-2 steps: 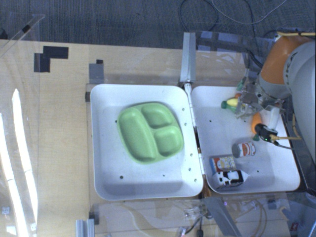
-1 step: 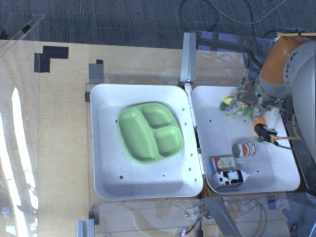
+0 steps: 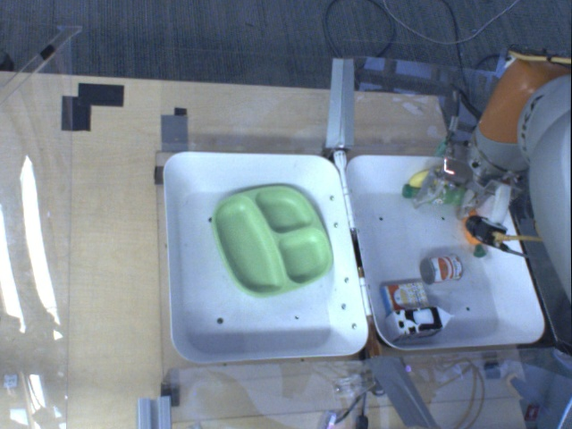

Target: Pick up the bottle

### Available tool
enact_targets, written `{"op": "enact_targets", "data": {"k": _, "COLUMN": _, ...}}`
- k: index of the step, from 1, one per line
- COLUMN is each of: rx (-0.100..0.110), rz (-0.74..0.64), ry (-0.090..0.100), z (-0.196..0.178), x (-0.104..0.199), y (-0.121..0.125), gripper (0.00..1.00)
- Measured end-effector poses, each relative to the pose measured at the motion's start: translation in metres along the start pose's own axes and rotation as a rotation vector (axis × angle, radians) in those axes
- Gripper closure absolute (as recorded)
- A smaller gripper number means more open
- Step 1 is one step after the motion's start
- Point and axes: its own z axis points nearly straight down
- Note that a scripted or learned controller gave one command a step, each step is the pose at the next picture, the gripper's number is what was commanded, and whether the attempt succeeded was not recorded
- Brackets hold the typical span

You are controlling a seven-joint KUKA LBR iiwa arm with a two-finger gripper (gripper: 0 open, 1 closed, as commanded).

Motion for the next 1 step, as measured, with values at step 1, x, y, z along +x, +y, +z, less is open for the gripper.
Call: {"op": "enact_targets", "data": {"k": 1, "rx": 0.004, "rz": -0.005, "ry": -0.003, "z": -0.0054, "x": 0.0007, "y": -0.0015, "gripper": 1.0}}
